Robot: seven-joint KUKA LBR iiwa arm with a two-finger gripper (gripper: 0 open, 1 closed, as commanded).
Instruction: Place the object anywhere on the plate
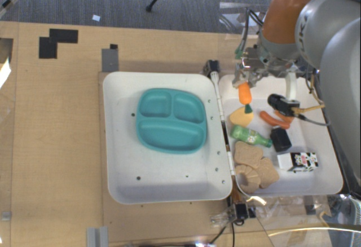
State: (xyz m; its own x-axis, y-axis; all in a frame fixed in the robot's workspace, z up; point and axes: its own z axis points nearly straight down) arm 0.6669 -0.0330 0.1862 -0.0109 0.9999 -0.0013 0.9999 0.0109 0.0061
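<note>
A wooden bench holds two shallow white bins side by side. The left bin (163, 184) contains a teal plate (171, 120) with three compartments, lying flat near the middle. The right bin (321, 175) is crowded: an orange carrot (244, 93) at the top, a yellow piece (242, 117) below it, then a green bottle (250, 137), tan bread slices (254, 164), a red sausage (275, 120), a black block (280, 139) and a small cow-patterned carton (300, 161). No writing is legible. The gripper (248, 74) hangs just above the carrot, its jaws slightly apart with nothing visibly between them.
</note>
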